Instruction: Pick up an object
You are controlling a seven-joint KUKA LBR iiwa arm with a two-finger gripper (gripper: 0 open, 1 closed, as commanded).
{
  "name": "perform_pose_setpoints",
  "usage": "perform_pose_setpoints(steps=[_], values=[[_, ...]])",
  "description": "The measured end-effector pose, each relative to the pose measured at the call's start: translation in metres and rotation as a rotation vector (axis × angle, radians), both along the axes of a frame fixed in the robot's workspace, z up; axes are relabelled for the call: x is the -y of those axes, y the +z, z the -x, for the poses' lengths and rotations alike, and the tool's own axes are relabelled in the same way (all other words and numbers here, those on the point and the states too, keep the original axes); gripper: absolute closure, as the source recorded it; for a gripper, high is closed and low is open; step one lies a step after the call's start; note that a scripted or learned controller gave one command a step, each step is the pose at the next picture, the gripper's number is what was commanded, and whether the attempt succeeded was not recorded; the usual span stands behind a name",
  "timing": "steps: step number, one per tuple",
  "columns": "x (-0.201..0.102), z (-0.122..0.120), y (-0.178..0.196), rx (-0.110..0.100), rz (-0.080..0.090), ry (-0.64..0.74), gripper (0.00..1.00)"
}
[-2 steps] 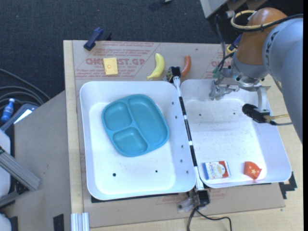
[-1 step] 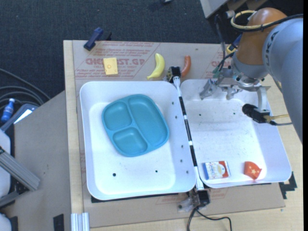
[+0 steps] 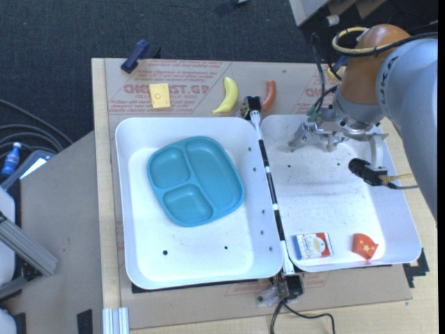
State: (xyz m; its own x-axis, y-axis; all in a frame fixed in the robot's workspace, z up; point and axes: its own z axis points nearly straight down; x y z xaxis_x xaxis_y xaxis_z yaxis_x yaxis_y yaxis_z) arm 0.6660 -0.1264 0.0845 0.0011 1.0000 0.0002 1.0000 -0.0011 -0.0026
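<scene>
The arm [image 3: 389, 68] comes in from the right side and its gripper [image 3: 315, 138] is over the far part of the right bin [image 3: 327, 200], close to the back wall of this bin. The gripper is low above the white floor, but I cannot tell if it touches the floor. I also cannot tell if it is released or clenched, because the metal parts are small and not clear. Nothing can be seen in its grasp.

The things for picking in the right bin are at the near wall, well apart from the gripper. A small flat packet [image 3: 311, 245], white with red and blue print, lies near the middle of that wall. A small red piece [image 3: 365, 245] with a yellow mark lies just beside it, toward the right corner.

In the left bin [image 3: 139, 242] a blue plate [image 3: 195, 179] with three compartments lies flat, a little turned, in the far half.

Behind the bins, on the worktop [image 3: 111, 186], a yellow banana [image 3: 226, 96] and an orange-red long thing [image 3: 268, 94] lie near each other. A yellow square card [image 3: 159, 97] lies more to the left, and a dark blue thing [image 3: 135, 56] is at the far edge.
</scene>
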Motion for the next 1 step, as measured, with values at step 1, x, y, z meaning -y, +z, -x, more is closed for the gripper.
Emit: perform_pose_setpoints(steps=[1], values=[[-0.0002,-0.0007,0.0106,0.002,0.0,0.0,1.0]])
